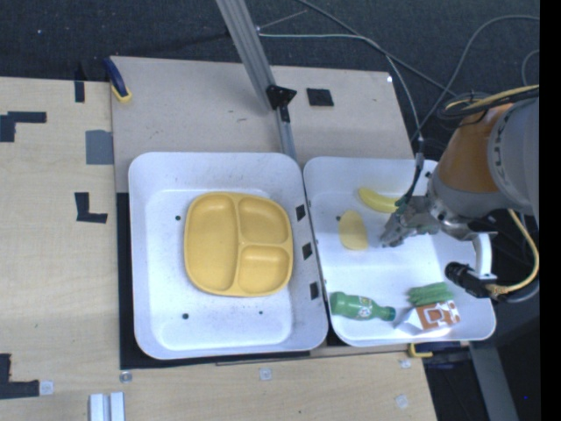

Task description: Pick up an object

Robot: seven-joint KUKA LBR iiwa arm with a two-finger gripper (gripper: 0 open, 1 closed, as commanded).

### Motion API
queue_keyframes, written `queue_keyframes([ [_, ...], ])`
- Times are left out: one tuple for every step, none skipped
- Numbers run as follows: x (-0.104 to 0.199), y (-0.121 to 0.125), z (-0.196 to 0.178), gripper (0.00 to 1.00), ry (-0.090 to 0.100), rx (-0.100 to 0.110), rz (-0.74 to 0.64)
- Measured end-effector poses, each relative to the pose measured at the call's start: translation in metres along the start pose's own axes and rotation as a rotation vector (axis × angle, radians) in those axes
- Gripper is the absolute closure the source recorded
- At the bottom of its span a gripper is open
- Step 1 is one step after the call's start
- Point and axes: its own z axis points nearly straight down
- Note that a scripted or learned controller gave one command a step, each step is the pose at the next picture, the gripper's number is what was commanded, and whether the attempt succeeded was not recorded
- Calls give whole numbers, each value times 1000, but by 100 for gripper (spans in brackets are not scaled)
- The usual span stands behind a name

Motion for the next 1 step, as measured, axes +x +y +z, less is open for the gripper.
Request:
queue_keyframes([
  [0, -4, -42, 100, 1, -2, 1],
])
